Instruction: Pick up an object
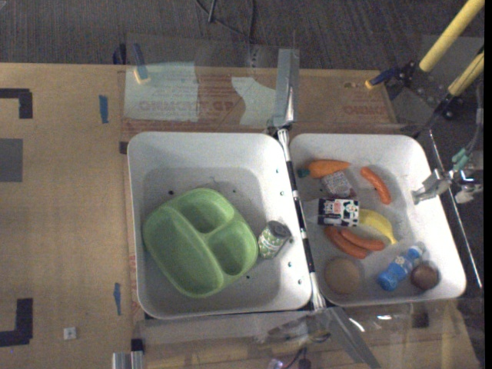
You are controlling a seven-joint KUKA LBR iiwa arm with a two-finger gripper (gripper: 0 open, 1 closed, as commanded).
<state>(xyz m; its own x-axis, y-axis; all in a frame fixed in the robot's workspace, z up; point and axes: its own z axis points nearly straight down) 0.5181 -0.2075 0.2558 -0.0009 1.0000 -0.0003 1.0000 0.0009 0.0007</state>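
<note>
- Metal hand (440,183) sits at the right bin's (430,160) right rim, holding nothing; can't tell if it's apart or together.
- Candidate picks crowd that bin: red sausage (376,184), banana (378,224), patterned carton (339,211), blue bottle (399,269).
- Risk: tight packing, so a descent likely nudges neighbours or clips two items.
- Left bin: green tray (199,241), jar (273,239) touching it; round jar may roll.
</note>
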